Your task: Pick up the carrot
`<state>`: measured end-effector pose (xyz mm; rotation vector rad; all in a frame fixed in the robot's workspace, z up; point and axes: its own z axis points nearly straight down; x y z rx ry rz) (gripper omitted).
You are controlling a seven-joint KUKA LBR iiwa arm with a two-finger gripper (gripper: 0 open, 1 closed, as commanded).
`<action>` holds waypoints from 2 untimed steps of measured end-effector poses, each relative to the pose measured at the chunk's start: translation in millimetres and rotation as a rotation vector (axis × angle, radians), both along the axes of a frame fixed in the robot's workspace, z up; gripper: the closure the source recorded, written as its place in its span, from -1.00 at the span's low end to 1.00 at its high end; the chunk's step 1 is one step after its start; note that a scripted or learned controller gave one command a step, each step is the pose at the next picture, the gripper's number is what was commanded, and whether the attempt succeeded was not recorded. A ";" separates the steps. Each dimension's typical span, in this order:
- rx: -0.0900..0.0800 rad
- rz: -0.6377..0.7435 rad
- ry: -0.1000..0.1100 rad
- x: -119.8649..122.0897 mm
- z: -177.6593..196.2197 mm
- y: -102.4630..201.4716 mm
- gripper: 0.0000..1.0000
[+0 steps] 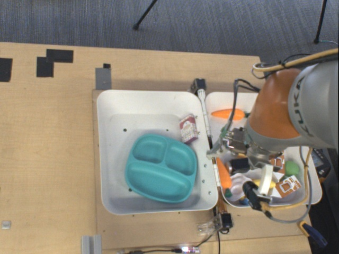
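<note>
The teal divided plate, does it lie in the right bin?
No, the teal divided plate lies in the left bin, beside a small packet.

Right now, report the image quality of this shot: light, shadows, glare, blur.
Camera view: even, soft lighting; the teal divided plate casts only a faint shadow on the left bin's floor; mild washout on that bin's white walls; the bench is in focus; the arm's orange band looks soft, close to the lens; the carrot is partly hidden behind it.
</note>
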<state>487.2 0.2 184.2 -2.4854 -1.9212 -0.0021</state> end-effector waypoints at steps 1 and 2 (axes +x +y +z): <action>0.000 0.000 0.000 0.0 0.0 0.0 -1.00; 0.000 0.000 0.000 0.0 0.0 0.0 -1.00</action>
